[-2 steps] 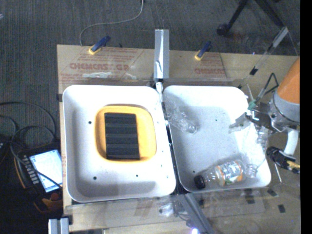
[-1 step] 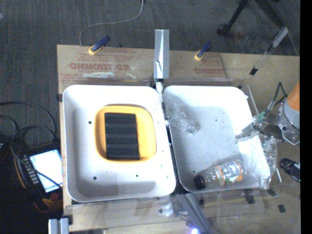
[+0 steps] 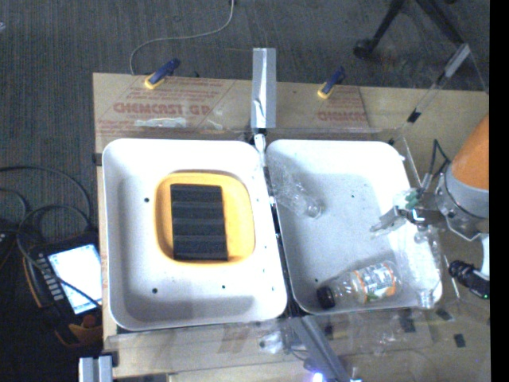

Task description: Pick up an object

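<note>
fingers (image 3: 395, 217) blurred, arm (image 3: 477, 173) cut off right

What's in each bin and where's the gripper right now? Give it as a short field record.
left bin: yellow rounded-square block with black ribbed top, lying flat near the centre
right bin: clear plastic bottle with orange label and black cap, on its side near the front wall; crumpled clear plastic piece near the left wall
gripper: over the right side of the right bin, apart from both items
finger state: cannot tell
held item: none seen
</note>
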Controlling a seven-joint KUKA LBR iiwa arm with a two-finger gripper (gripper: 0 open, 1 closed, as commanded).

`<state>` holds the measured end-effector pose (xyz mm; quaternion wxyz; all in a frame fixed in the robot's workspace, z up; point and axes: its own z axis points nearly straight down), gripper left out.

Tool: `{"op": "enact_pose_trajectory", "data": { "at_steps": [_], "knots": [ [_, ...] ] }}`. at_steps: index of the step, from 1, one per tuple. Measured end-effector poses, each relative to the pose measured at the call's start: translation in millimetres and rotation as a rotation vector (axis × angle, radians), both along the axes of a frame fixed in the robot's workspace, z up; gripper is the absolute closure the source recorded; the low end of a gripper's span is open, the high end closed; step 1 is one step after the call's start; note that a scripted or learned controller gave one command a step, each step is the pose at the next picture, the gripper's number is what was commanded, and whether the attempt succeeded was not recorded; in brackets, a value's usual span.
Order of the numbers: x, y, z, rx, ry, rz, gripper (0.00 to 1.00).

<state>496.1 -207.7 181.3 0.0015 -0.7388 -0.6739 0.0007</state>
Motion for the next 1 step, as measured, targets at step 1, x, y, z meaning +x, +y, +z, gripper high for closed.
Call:
{"op": "enact_pose_trajectory", "data": {
  "at_steps": [1],
  "knots": [
    [-11.4,3.3,89.5,-0.003,-0.003,-0.112,0.0]
  ]
}}
